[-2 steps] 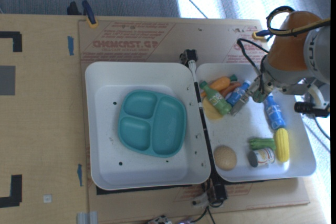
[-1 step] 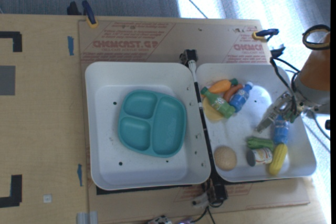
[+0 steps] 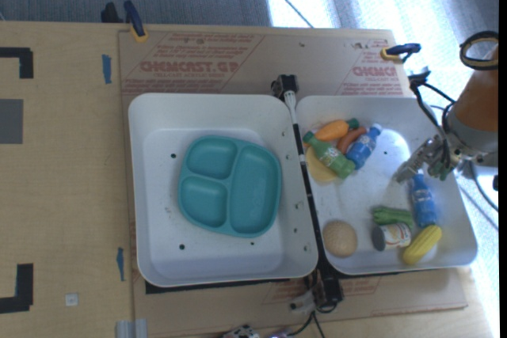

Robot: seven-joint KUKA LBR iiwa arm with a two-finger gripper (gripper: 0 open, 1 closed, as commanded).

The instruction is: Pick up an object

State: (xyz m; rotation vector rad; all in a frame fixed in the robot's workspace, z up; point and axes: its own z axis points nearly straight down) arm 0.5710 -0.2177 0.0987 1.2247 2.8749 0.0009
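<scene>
While hovering at 3 o'clock of the right bin (image 3: 455, 249), gripper (image 3: 428, 158) right above blue bottle (image 3: 424, 202); grip state impossible to tell.

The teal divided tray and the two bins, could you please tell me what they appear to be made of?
The teal divided tray looks like moulded plastic with a matte finish: uniform colour, rounded compartment ridges, only soft highlights. The left bin and right bin seem to be thin white plastic, slightly glossy, with rounded corners and rolled rims, though coated metal cannot be excluded.
</scene>
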